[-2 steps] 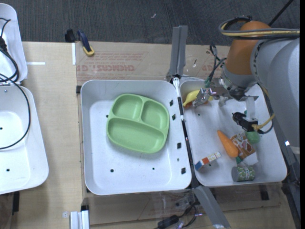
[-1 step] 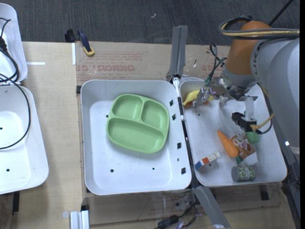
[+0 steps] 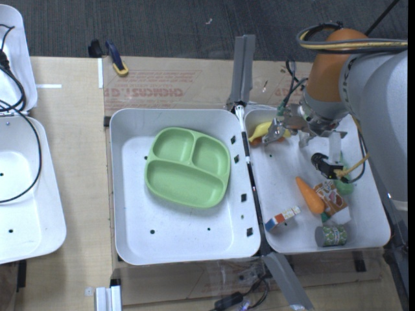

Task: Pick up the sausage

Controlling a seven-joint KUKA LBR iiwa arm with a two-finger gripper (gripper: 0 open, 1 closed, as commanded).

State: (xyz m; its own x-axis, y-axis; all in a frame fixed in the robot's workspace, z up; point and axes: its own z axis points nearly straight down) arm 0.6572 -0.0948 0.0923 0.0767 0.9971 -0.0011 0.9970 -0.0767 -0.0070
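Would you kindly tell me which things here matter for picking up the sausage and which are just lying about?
Job: gripper; right bin; reddish-brown item by the carrot, possibly the sausage.
Lying about: green plate; left bin; yellow fruit; carrot; coloured block; can.

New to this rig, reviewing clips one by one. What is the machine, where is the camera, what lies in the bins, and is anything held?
One camera, fixed above the bench, looks down at a slant. The grey robot arm with an orange band reaches in from the right. Its gripper hangs over the upper left corner, as seen, of the right bin, beside a yellow item. That bin also holds a carrot, a small block and a can. The left bin holds a green divided plate. Whether the gripper holds anything, I cannot tell.
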